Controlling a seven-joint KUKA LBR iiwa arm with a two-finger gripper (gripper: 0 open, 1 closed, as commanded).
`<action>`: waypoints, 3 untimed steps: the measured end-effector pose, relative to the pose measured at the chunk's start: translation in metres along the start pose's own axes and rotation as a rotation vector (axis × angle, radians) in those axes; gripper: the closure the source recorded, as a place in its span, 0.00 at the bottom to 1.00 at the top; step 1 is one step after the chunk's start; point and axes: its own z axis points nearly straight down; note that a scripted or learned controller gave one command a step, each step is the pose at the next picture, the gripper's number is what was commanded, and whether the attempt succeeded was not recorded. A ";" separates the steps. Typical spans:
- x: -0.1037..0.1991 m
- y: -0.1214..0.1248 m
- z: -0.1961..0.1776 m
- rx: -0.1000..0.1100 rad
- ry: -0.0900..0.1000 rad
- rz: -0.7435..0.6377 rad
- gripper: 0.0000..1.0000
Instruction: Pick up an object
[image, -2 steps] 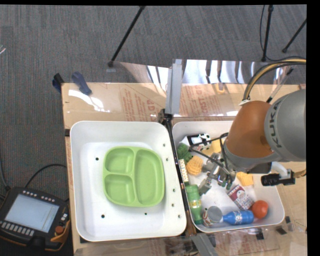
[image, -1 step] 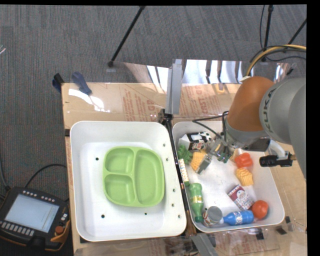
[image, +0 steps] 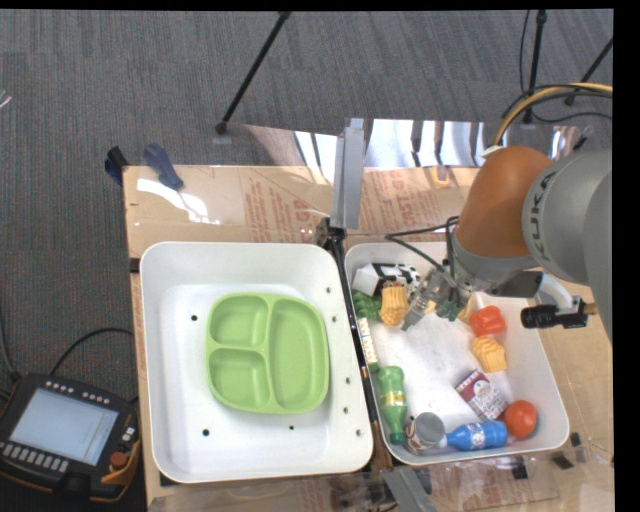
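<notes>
White bins sit side by side; we see the left bin (image: 160, 300) holding a green divided plate (image: 268, 352), well left of our fingers. Our gripper (image: 428, 302) hangs over the right bin (image: 552, 400), and whether it clenches anything we cannot tell. A yellow corn-like toy (image: 393, 304) lies just beside it, on its left.

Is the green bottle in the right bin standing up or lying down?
Lying down. The green bottle rests on its side along the right bin's left wall, its length running along the bin floor with one end near the silver can.
</notes>
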 end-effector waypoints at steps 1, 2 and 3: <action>0.003 0.027 0.011 0.000 0.000 0.218 1.00; 0.009 0.049 -0.136 -0.010 -0.010 0.459 1.00; -0.015 0.019 -0.042 0.001 0.002 0.217 1.00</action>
